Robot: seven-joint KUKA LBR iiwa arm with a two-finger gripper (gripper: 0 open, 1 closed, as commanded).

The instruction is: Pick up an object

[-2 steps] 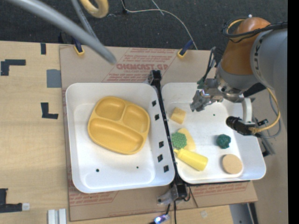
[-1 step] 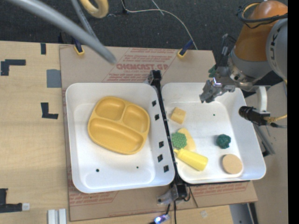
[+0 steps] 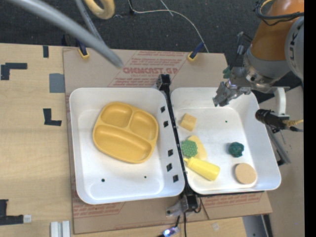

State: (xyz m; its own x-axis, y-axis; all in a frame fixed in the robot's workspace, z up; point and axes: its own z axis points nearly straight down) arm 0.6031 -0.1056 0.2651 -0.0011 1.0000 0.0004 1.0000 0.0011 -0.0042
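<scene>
Objects for picking lie in the right-hand white bin (image 3: pixel 256 179), none yet lifted: a pale yellow cube (image 3: pixel 187 122) near the divider, a green leafy toy (image 3: pixel 188 148) just below it resting on a flat yellow disc (image 3: pixel 197 144), a yellow cylinder (image 3: pixel 201 168) angled toward the bin's front, a dark green ball-like piece (image 3: pixel 236 149) toward the right wall, and a tan round disc (image 3: pixel 245 173) near the front right corner. The end effector (image 3: pixel 223 96) of the grey-and-orange arm (image 3: pixel 274 33) hangs over the bin's far right corner, well apart from every item and gripping nothing; whether it stands wide or narrow cannot be told from this slanted view. By the look of things the task is in its approach step, with a target still to be chosen. The next move would call for travel inward over the bin, alignment above one piece, then a descent; the cube sits nearest, while the leafy toy and cylinder lie close together and could crowd a grasp. The left white bin (image 3: pixel 79 132) holds a yellow divided plate (image 3: pixel 126 131). Red print on the cardboard sheet (image 3: pixel 143 68) beneath the bins, on the tabletop, appears to read "CHEMCAST GP", the letters partly blurred.
</scene>
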